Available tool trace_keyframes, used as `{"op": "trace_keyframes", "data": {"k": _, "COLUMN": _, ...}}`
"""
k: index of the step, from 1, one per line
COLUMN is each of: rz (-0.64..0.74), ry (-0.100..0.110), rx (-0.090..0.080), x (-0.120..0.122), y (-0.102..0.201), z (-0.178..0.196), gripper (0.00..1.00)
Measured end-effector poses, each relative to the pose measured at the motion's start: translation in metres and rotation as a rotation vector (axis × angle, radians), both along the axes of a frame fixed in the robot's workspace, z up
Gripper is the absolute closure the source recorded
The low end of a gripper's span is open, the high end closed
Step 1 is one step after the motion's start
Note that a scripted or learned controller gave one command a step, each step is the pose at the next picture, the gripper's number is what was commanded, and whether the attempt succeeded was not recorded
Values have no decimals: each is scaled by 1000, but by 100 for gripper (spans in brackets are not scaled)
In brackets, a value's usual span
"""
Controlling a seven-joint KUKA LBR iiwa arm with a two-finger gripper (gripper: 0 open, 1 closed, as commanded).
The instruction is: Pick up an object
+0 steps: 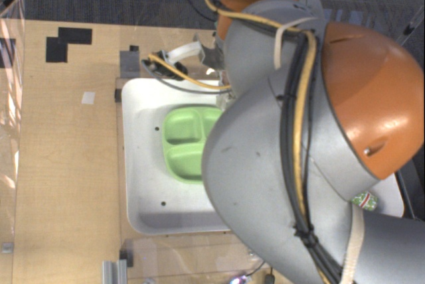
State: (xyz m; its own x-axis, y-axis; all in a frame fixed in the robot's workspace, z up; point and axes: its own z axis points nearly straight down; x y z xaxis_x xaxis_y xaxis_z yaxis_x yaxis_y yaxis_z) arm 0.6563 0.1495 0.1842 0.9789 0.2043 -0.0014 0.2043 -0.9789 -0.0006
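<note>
The gripper's state can't be told, hidden beneath the arm (299, 143). A green divided tray (186, 143) lies in the left white bin (143, 163); best to pinch its raised rim, not its flat floor

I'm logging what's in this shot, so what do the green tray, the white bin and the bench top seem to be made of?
The green tray looks like moulded plastic: even lime colour, rounded compartment walls, soft sheen. The white bin also seems plastic, smooth and matt, with rounded corners. The bench top looks like light wood or a wood-look laminate: pale tan with faint grain; which one is unclear.
</note>
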Motion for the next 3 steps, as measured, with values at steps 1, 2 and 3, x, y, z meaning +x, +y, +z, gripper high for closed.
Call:
{"op": "trace_keyframes", "data": {"k": 1, "rz": 1, "ry": 0, "rx": 1, "x": 6, "y": 55, "z": -40, "gripper": 100}}
{"op": "trace_keyframes", "data": {"k": 2, "rz": 2, "ry": -1, "rx": 2, "x": 1, "y": 85, "z": -50, "gripper": 100}}
{"op": "trace_keyframes", "data": {"k": 3, "rz": -1, "ry": 1, "rx": 0, "x": 6, "y": 75, "z": -78, "gripper": 100}}
